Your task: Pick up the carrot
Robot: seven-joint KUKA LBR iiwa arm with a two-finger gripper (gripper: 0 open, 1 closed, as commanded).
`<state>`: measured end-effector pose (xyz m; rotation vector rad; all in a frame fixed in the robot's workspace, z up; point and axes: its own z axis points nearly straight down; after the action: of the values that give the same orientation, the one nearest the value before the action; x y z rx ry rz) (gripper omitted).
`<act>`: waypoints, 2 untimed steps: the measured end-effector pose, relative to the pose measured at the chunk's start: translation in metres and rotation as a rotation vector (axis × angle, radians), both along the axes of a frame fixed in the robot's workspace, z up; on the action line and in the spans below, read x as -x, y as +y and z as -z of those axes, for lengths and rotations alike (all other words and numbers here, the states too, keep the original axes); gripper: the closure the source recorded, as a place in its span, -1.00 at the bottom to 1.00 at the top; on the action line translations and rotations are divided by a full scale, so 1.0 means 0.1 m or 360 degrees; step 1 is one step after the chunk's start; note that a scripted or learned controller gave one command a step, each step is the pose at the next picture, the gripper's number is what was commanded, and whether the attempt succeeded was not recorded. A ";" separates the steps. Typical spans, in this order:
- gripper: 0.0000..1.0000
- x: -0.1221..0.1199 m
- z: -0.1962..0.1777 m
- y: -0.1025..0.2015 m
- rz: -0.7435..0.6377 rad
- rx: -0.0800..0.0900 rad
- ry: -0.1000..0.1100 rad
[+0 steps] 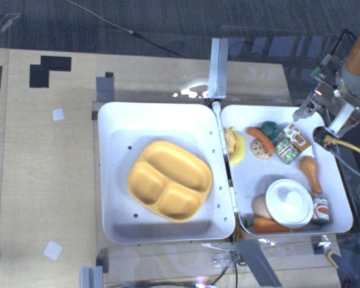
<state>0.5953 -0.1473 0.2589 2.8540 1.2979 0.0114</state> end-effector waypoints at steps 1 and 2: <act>-1.00 -0.04 1.47 -0.22 0.0109 -0.0014 0.0010; -1.00 0.15 1.72 0.30 0.0404 -0.0007 0.0004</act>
<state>0.5800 -0.1174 0.0871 2.9995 0.9273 0.0094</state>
